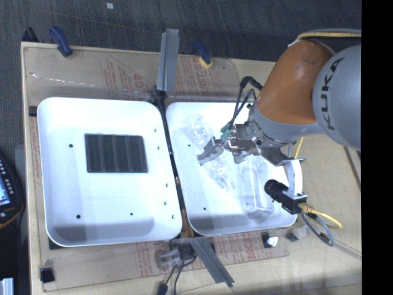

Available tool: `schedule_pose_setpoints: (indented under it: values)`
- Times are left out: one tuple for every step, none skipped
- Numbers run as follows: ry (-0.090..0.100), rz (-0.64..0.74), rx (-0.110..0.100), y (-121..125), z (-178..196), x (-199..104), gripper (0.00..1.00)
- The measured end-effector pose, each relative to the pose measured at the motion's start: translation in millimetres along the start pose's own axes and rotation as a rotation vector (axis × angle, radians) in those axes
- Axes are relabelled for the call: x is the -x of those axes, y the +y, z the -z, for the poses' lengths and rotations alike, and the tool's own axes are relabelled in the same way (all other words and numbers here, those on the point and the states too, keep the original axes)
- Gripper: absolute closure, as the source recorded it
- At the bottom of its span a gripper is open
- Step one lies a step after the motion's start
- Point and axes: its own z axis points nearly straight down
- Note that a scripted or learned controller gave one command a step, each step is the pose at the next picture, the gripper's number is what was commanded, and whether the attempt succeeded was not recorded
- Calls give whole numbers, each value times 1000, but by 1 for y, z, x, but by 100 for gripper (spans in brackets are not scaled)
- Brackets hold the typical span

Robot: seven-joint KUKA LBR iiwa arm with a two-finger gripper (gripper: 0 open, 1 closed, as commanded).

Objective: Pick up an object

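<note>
We see the arm (307, 97) reaching in from the right over the right bin (184, 183), orange band uppermost, w/ the wrist low over the bin's middle. The jaws (212, 152) sit at the end of the metal wrist assembly, pointing left toward the bin's centre. We can't tell whether they're apart or together; the view is too cluttered w/ metal parts and glare there, and nothing reads clearly as gripped.

The task's things are clear plastic items in the right bin, hard to make out against the white. One crumpled clear piece (198, 129) lies in the upper-left part of the bin, just above the jaws. A second clear piece (221, 174) lies just below the jaws, approx. mid-bin. A clear bottle-like item (253, 192) lies lengthwise toward the bin's lower right, partly under the wrist hardware.

The left bin (55, 165) holds a dark ribbed rectangular block (116, 153), lying flat near its centre. Both bins rest side by side on the counter (92, 63), touching along a dark divider.
</note>
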Motion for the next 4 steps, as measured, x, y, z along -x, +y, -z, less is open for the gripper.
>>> schedule_pose_setpoints:
  values:
    - [1,-156,-3,0,-17,20,0]
    - [-1,-232,3,9,-26,33,0]
    - [0,-245,3,0,39,15,0]
    - [-1,-513,4,-16,47,20,0]
